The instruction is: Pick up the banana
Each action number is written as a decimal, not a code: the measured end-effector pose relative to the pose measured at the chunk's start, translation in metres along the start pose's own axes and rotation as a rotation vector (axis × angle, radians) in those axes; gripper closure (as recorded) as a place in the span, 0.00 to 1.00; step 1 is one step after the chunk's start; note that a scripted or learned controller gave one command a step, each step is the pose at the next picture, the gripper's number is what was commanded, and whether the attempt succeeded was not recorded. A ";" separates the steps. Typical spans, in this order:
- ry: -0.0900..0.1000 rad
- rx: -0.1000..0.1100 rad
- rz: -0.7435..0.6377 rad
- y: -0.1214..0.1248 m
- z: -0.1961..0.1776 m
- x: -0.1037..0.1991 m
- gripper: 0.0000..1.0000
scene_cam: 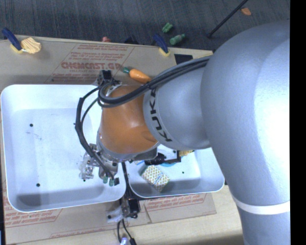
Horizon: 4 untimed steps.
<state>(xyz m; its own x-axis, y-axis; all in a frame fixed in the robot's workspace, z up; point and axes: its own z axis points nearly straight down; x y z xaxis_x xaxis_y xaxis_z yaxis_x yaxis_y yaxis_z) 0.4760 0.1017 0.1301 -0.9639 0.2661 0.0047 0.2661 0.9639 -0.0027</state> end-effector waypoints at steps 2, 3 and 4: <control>-0.005 -0.002 -0.177 0.102 -0.020 -0.027 1.00; -0.005 -0.001 -0.180 0.102 -0.030 -0.027 1.00; -0.006 -0.001 -0.183 0.103 -0.040 -0.027 1.00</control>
<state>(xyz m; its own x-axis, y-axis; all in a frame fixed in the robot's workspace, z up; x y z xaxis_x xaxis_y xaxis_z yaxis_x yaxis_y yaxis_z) 0.5301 0.1936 0.1699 -0.9963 0.0864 -0.0008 0.0864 0.9963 -0.0017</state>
